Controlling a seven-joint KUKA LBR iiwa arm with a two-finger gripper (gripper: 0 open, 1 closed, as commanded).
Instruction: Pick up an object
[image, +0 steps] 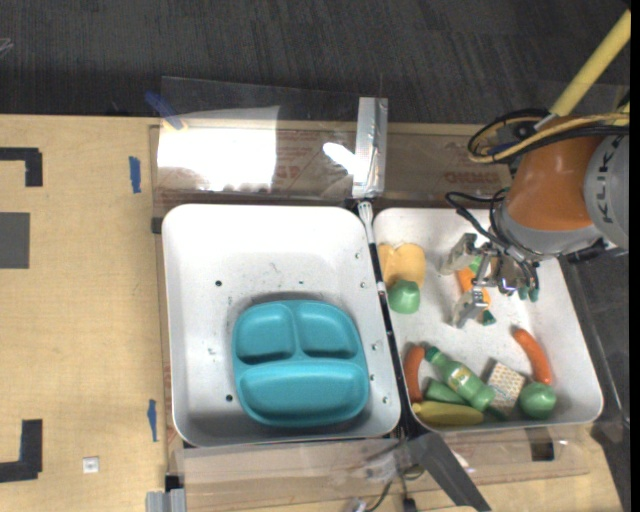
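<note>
Camera view: no obj yet picked; candidates lie in right bin (585, 372). Gripper (484, 292) hangs low over bin's upper middle, above small orange + teal bits (466, 279); can't tell whether jaws are spread or pressed together. Yellow block (404, 262) w/ green ball (403, 297) just below it sit by bin's left wall. Along front: green bottle (458, 379), banana (449, 413), orange carrot (532, 355), green apple (538, 400). Left bin (200, 240) holds teal divided tray (298, 362). Both bins on bench (70, 300).
</note>
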